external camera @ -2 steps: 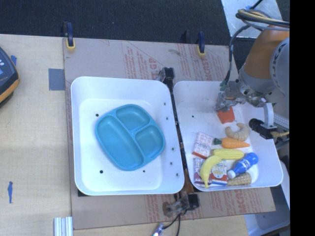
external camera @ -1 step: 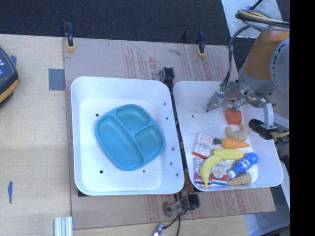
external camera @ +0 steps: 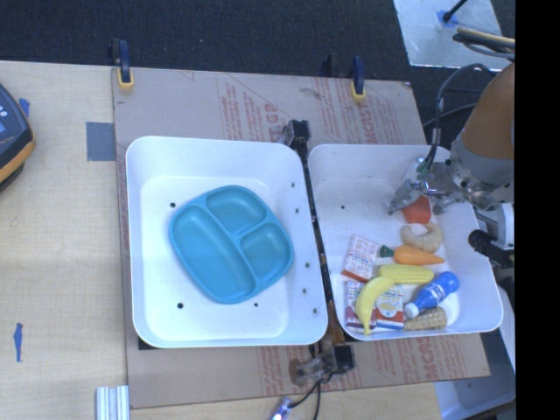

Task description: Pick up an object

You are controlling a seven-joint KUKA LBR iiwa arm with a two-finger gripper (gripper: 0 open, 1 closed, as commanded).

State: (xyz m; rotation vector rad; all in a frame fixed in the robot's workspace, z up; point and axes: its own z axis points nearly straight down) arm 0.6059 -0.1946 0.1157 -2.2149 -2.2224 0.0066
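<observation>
I have the jaws (external camera: 423,201) low in the right bin (external camera: 350,169), at its upper right part, straddling a small orange-red piece (external camera: 419,211). Whether they are released or clenched on it I cannot tell (metal linkage hides the tips). The rest of the pile lies just below, toward the bin's near edge: a tan peanut-like piece (external camera: 422,234), carrot (external camera: 418,256), banana (external camera: 383,289), blue bottle (external camera: 432,292). The carrot's long axis runs left-right. The left bin (external camera: 144,234) carries a blue divided plate (external camera: 231,243).

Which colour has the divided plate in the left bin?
The divided plate is light blue, as the camera view shows; it lies in the white left bin.
</observation>
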